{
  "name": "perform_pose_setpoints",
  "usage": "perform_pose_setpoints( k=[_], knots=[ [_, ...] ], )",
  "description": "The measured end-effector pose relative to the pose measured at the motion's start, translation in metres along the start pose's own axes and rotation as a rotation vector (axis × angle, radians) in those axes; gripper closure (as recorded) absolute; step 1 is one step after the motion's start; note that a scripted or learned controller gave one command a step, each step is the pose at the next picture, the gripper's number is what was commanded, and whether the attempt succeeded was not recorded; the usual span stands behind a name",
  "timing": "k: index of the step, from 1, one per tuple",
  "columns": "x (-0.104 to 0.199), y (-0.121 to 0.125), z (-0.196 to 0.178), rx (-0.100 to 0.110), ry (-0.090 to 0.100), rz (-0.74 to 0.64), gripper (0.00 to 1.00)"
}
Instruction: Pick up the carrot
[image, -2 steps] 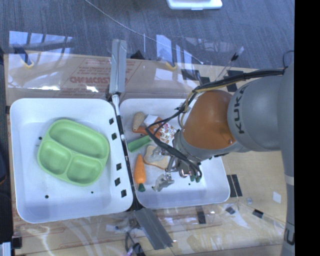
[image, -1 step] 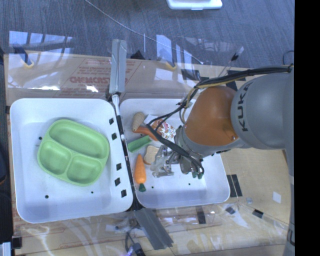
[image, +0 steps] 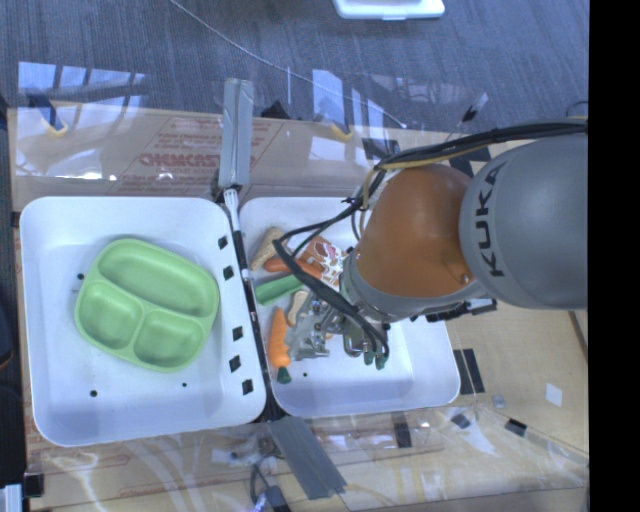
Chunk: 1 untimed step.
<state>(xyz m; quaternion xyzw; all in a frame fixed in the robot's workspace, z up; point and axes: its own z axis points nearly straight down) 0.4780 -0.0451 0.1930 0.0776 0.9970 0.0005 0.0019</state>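
Carrot (image: 279, 342) lies in right bin (image: 430, 385), against its left wall, green tip toward near side. Gripper (image: 312, 335) sits just right of it; open or closed, cannot tell. Green divided plate (image: 147, 302) occupies left bin (image: 50, 380).

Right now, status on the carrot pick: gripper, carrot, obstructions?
Gripper low in right bin, beside carrot. Carrot lying against bin's left wall, not held. Green piece and other food crowd close.
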Motion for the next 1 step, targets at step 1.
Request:
perform_pose_setpoints(
  k=[1],
  knots=[
    [-0.0249, 0.0775, -0.0095, -0.001, 0.0, -0.263, 1.0]
  ],
)
